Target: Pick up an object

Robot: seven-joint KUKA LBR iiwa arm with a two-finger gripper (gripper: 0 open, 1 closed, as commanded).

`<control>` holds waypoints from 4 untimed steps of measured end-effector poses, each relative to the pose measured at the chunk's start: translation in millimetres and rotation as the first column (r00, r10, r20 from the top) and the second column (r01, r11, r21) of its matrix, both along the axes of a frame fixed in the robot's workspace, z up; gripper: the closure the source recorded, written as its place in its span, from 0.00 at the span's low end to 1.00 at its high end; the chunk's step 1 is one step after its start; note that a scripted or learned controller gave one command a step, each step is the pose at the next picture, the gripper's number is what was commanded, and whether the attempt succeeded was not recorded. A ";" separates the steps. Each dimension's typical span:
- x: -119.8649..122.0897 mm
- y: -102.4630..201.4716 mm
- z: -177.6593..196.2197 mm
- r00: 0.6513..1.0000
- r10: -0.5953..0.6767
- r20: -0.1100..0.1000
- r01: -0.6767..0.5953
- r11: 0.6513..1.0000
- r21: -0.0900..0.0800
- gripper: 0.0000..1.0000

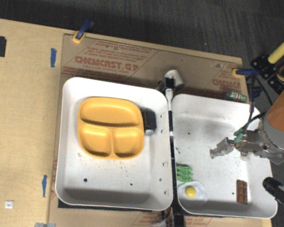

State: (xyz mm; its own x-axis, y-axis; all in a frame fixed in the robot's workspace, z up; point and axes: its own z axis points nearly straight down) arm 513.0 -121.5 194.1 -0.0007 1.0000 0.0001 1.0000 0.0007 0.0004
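Easiest grab looks like the brown block [242, 191] at the lower right of the right bin [210, 114] — probably light and stiff, pinch its long sides. Fried egg toy [191, 191] and green piece [183, 172] sit lower-middle. The tool [224, 147] hovers mid-bin; can't tell its opening, nothing visibly held.

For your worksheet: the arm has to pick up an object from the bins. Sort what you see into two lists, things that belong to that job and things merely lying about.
Belongs to the job:
pincer over the right bin
fried egg toy
green item
brown bar
yellow divided tray in the left bin

Lying about:
blue clamp
cardboard sheet
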 end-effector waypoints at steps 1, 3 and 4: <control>-3.2 29.3 -107.0 0.991 -0.133 -0.001 0.133 0.991 0.000 0.00; -32.3 30.1 -99.0 0.960 -0.279 0.001 0.279 0.960 0.004 1.00; -33.4 27.3 -37.8 0.864 -0.503 0.000 0.503 0.864 0.000 1.00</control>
